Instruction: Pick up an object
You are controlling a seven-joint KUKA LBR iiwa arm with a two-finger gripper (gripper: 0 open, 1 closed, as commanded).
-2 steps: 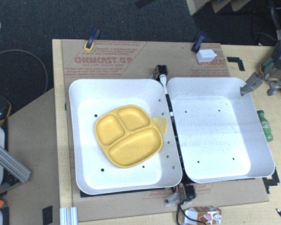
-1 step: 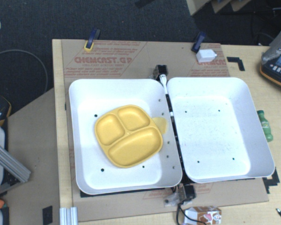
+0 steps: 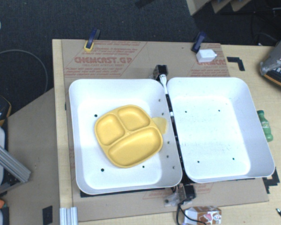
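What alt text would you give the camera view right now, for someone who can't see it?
A yellow three-compartment plate lies in the left white bin, with a small pale yellow piece at its right edge. The right white bin sits beside it on a cardboard-covered bench.

Red printed lettering reading "CHEMCAST GP" is seen on the brown protective paper covering the bench board [image 3: 131,60], above the left white bin [image 3: 79,125]. A similar red imprint is seen above the right white bin [image 3: 243,93], but it is partly hidden and cannot be read in full.
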